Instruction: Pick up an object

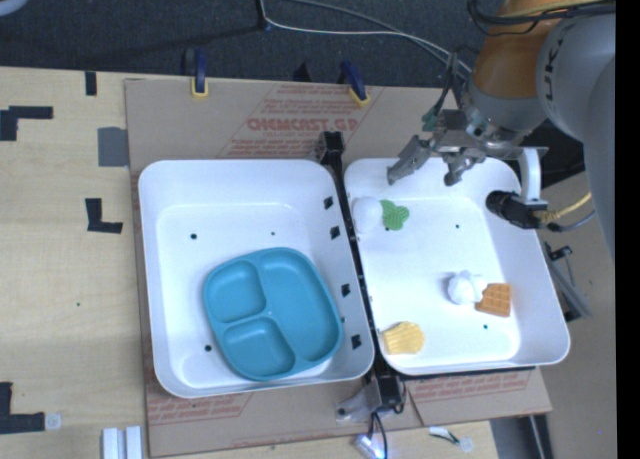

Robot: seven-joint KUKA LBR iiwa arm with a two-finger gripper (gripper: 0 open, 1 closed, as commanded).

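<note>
- Nearest the camera, right bin [540, 347]: yellow ridged piece [402, 338] at the front-left corner. Looks like light toy food, stiff. Flat, so I'd pinch it across the narrow edges.
- Just behind, toward the right wall: orange waffle-like piece [493, 299] touching a small white rounded lump [460, 288]. Both look light. The lump is probably smooth and could roll or slip out. The pair touching makes a clean pinch harder.
- Further back, near the divider: green leafy piece [395, 216] beside a pale whitish thing [367, 212] that is hard to make out against the bin. The green one looks light, bumpy, maybe soft plastic. Closest candidate to me; I'd grip it across the middle.
- Left bin [160, 207]: blue divided plate [270, 313], three compartments, lying flat at the front. Stiff, wide, low rim, awkward for two fingers. I'd skip it.
- My claw [435, 162] hangs over the back edge of the right bin, fingers spread apart, nothing between them. Not touching any object. Green piece is near, below and left of it in the camera view.
- Surface: smooth white bin floors, probably slippery, so things may slide when nudged. The bins sit on a cardboard sheet [290, 117] on the wooden bench [60, 247].
- Far back: clamps on the cardboard edge, cables [300, 17] across a dark floor.
</note>
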